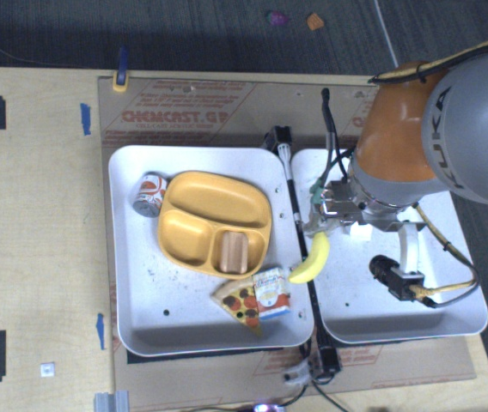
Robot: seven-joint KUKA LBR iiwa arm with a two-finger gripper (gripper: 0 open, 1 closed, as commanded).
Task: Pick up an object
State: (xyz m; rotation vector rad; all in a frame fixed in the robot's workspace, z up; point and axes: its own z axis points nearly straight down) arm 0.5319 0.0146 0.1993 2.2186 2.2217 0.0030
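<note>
I see the big grey arm with its orange band reaching in from the right, over the right white bin. Its gripper hangs low by the bin's left wall. I cannot tell what state the gripper is in, because the arm hides most of it. A curved yellow banana lies just under the gripper, right on the edge between the two bins. In the left white bin sits a yellow plastic plate with sections, and a small brown block rests in it. A crushed soda can touches the plate's far left side. A toy pizza slice and a little carton lie near the banana.
</note>
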